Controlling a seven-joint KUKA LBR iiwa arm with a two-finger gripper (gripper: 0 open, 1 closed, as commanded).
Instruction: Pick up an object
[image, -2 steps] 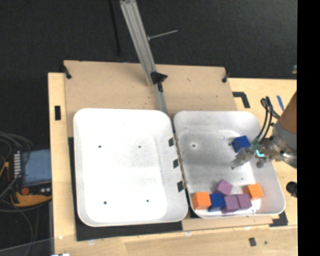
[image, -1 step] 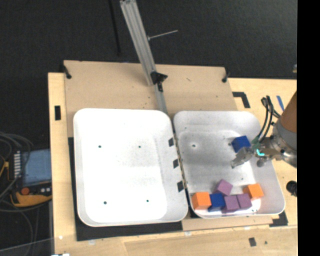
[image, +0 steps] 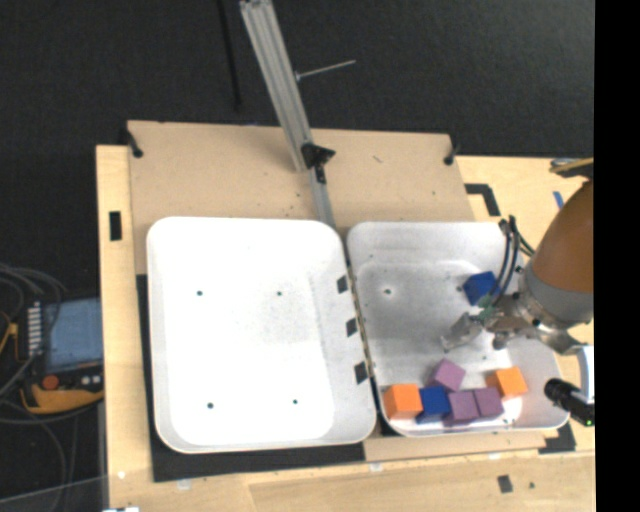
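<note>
Big flat bench (image: 270, 170) of pale board, matte and squared off, carrying two shallow white bins with rounded corners and smooth, slightly scuffed floors. The left bin (image: 250, 330) is the cleaner of the two, glossy plastic with a few small dark dots on its floor. The right bin (image: 410, 270) shows grey smudging across its floor, and that's where all the pieces sit. Over it from the right comes the arm (image: 565, 260), a rounded body with an orange band over grey, reaching down to the gripper (image: 487, 322) low over the bin's right-centre; whether it is spread or pinched I cannot tell from here. Just beside it, up and to the left, a blue block (image: 480, 286) with crisp edges, touching or very nearly touching the metal. Along the bin's near wall a tight cluster of small foam-looking cubes: an orange block (image: 404, 399) at the left end, a second blue block (image: 434, 401) right against it, then a purple block (image: 464, 405) and another purple one (image: 488, 402) side by side. A tilted purple block (image: 450, 375) sits just above that row, and a smaller orange block (image: 510, 381) lies off to the right.
</note>
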